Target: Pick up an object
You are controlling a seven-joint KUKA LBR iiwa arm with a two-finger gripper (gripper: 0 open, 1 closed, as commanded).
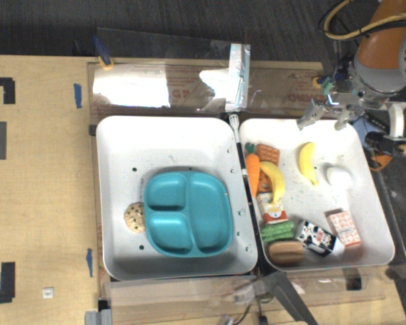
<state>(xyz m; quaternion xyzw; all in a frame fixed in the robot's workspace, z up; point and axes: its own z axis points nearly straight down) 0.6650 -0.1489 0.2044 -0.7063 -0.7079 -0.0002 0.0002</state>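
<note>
The gripper (pixel 327 118) hung over the right bin's (pixel 379 202) far rim, fingers spread wide and holding nothing. The nearest object, a small banana (pixel 307 162), lay just below and slightly left of it inside that bin, its long axis running roughly toward the near edge.

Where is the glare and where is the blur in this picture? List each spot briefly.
Camera view: strong glare on the clear panel behind the left bin; the white egg nearly washes out against the right bin; the gripper looks soft, fingers spread; the cookie reads grainy.
</note>
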